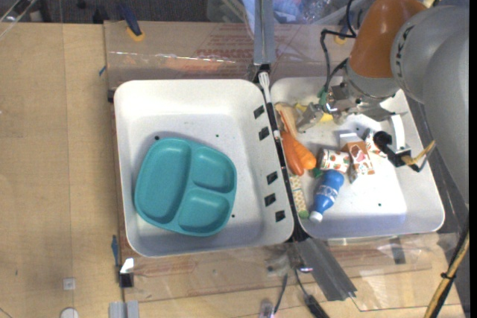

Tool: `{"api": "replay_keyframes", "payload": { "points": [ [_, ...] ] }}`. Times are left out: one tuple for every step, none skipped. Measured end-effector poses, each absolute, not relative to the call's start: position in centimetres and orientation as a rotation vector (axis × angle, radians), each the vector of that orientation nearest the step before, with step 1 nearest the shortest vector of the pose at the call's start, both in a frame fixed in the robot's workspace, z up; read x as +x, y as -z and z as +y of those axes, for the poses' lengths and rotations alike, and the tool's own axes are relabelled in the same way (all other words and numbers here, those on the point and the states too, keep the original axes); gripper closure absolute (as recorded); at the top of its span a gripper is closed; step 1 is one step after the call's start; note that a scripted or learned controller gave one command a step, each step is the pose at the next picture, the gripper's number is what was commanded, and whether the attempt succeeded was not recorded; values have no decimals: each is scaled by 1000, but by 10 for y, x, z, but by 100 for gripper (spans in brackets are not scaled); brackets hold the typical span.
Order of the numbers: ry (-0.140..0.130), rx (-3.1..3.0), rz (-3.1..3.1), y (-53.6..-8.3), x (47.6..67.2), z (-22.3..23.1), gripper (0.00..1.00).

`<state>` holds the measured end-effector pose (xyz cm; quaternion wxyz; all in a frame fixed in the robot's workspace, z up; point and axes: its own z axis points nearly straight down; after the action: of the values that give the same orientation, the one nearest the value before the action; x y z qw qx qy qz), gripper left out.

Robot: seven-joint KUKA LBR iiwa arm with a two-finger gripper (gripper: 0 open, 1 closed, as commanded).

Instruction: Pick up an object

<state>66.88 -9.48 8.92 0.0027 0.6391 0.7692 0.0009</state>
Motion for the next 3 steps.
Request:
{"api": "replay_keyframes", "payload": {
  "points": [
    [-4,2001,2409,-100,670,-95,100],
    [-4,2000,2409,-100,670,-95,0],
    [-6,1999,2407,-111,671,-96,100]
  ]
}}
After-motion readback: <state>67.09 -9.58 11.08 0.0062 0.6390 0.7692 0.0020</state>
